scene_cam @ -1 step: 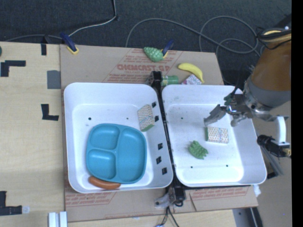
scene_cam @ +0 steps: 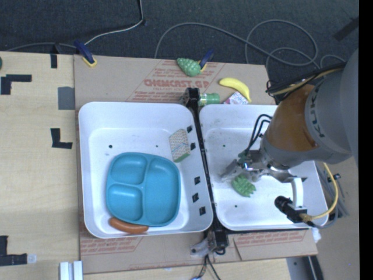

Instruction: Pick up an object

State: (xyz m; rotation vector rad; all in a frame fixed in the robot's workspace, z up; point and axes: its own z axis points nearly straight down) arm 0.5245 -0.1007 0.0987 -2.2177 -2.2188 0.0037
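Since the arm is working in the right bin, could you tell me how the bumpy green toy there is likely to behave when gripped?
The green toy looks small and knobbly, so probably light, and the gripper may catch its bumps unevenly. Lying on the smooth white bin floor, it could slide or twist away if nudged.

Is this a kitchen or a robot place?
Probably a robot lab: a grey robot arm reaches into white bins holding toy food, like a blue plate, with cables lying around.

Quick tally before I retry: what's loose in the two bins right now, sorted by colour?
Blue: 1, divided plate, left bin
Orange: 1, sausage-shaped piece, left bin
Pale patterned: 1, small sponge-like block, left bin
Green: 1, knobbly toy, right bin, by the hand
Total: 4
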